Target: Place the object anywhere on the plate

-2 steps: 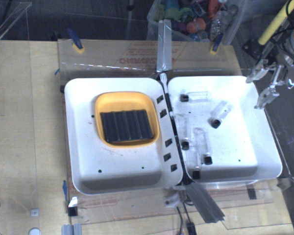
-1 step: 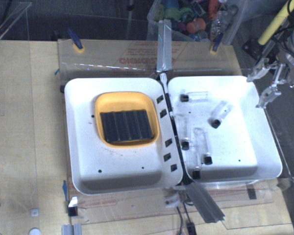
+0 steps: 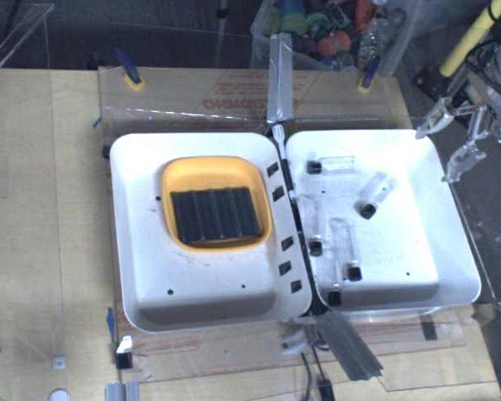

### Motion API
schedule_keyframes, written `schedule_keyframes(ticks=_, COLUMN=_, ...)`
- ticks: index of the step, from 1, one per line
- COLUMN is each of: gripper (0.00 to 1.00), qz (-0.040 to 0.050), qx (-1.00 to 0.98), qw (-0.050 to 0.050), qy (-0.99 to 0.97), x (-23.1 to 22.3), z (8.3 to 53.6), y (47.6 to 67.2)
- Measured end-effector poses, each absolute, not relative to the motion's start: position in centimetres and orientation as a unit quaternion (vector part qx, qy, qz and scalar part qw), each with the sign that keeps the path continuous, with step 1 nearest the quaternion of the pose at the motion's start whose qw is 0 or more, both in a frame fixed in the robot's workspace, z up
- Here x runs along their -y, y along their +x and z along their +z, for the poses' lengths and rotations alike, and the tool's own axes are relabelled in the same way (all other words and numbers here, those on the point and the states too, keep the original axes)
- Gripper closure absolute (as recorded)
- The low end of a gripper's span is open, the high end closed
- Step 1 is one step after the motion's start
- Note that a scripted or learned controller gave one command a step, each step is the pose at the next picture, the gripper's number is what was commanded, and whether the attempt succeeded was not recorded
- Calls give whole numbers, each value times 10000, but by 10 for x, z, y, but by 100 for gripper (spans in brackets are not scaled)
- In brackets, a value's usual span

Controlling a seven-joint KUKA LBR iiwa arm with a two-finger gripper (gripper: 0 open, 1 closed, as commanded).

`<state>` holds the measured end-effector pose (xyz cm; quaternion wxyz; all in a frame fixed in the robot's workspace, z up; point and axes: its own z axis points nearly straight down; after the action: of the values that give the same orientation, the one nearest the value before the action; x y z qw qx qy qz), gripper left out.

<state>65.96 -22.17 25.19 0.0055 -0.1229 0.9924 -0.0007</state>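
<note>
A yellow plate [image 3: 214, 172] with rounded corners lies in the left bin [image 3: 138, 224]. A dark ridged rectangular object [image 3: 215, 214] rests flat on the plate, toward its near side. My gripper [image 3: 444, 147] hangs over the far right rim of the right bin [image 3: 417, 224], well away from the plate. It is open, with nothing between its metal fingers [image 3: 432, 119].
Several clear tubes with black caps lie in the right bin, among them one at the back [image 3: 330, 165], one tilted [image 3: 374, 195] and one nearer the front [image 3: 348, 261]. A divider wall [image 3: 288, 215] separates the bins. A box of colourful toys [image 3: 326, 11] stands behind the bench.
</note>
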Motion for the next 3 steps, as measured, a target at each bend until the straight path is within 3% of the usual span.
schedule_keyframes(ticks=2, gripper=0, qz=0, qx=-9150, qw=40, qy=-4033, x=221, z=259, y=668)
schedule_keyframes(ticks=3, gripper=0, qz=-9, qx=-8737, qw=50, qy=-4864, x=222, z=384, y=668)
